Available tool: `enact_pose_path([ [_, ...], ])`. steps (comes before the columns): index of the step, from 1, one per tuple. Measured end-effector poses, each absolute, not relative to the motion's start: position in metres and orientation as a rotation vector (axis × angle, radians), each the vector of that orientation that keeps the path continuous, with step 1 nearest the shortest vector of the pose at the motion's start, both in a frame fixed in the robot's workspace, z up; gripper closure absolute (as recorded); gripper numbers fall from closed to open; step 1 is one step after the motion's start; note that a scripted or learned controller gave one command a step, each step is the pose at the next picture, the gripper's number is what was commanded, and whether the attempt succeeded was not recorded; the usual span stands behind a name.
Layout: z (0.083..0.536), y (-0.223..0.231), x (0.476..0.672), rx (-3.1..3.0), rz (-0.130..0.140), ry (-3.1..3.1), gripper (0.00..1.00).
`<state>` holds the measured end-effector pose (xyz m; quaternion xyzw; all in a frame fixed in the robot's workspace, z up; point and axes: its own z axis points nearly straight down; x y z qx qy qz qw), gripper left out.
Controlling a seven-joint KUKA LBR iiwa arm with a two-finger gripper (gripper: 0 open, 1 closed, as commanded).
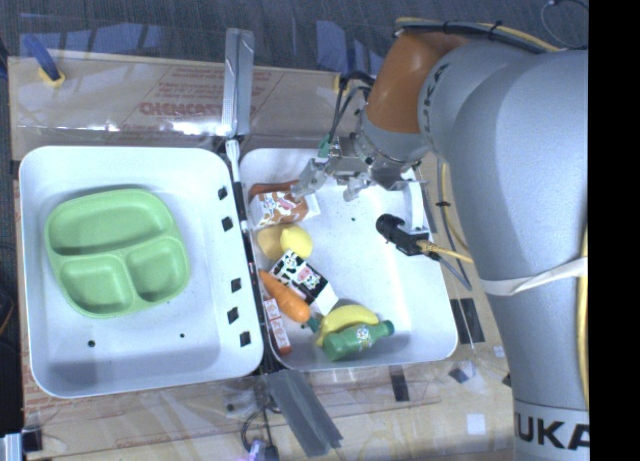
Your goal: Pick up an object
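My gripper (327, 187) hangs over the back of the right bin (420, 294), its fingers spread open with nothing between them. Its left fingertip is close to an orange and white snack packet (278, 208) against the bin's left wall. In front of the packet lies a yellow lemon (285, 242), then a black and white carton (304, 280) and a carrot (286, 302). A banana (350, 318) and a green bottle (358, 340) lie at the bin's front.
The left bin (120, 359) holds a green divided plate (118, 250). A ridge with black clips (238, 269) separates the bins. The grey arm (500, 149) covers the right bin's right side. Bare white floor shows in that bin's middle right (385, 284).
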<state>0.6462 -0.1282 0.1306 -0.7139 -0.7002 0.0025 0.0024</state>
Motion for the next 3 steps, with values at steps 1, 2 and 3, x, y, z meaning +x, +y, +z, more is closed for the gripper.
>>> enact_pose_path([
  [1,0.108,-0.118,0.635,-1.786,-0.025,-2.622,0.00],
  [2,0.167,-0.134,0.658,-1.846,0.003,-2.541,0.00],
  [3,0.104,-0.122,0.581,-1.978,0.003,-2.437,0.00],
])
